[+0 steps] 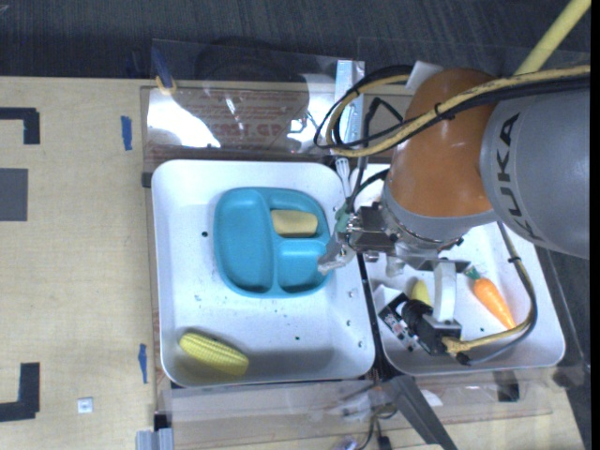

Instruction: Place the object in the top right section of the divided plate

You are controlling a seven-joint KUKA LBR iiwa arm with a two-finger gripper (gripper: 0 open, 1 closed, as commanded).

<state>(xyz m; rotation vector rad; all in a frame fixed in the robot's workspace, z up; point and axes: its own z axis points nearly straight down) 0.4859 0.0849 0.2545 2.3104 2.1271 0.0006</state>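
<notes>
A blue divided plate point(251, 242) lies in the left bin. A pale yellow food piece point(294, 223) rests in its top right section. My gripper point(335, 254) hangs at the plate's right rim, just below and to the right of that piece. Nothing shows between its fingers. The arm's orange band and grey body cover the ground between the two bins.
A corn cob point(214, 352) lies in the left bin point(178, 279) near the front left corner. A carrot point(492, 300) sits in the right bin point(539, 350), with a small yellow thing point(419, 292) partly hidden under the wrist. A clear sheet lies behind the bins.
</notes>
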